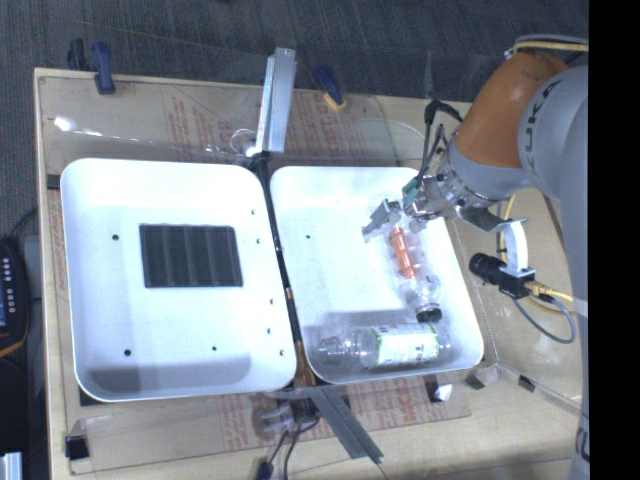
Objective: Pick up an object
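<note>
At the right bin's (pixel 300 268) upper right, the gripper (pixel 388 215) hangs over a clear orange-filled bottle (pixel 408 258); whether it grips is indiscernible.

Clear bottle (pixel 392 347) lies flat along right bin's (pixel 330 208) near wall.

Arm (pixel 520 118) over R bin (pixel 330 298), bottles (pixel 385 348).
</note>
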Robot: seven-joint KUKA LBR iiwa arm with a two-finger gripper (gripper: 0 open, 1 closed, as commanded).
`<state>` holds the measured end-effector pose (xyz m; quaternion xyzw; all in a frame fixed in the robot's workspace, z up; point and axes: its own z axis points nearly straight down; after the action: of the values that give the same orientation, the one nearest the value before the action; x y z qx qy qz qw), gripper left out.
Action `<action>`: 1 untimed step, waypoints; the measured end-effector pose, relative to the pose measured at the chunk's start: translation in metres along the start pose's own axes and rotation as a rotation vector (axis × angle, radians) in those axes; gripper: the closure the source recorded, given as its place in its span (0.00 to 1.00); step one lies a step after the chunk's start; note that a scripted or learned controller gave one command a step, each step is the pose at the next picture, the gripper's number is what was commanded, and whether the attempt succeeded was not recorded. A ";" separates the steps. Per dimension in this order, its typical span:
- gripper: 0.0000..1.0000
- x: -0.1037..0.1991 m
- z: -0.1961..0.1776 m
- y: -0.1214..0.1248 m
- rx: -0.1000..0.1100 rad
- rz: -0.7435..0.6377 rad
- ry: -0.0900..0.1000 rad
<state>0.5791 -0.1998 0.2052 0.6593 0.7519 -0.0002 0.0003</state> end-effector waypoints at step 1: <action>0.00 -0.013 0.015 0.032 0.001 -0.076 0.000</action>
<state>0.6122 -0.2084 0.1901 0.6302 0.7765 -0.0005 0.0001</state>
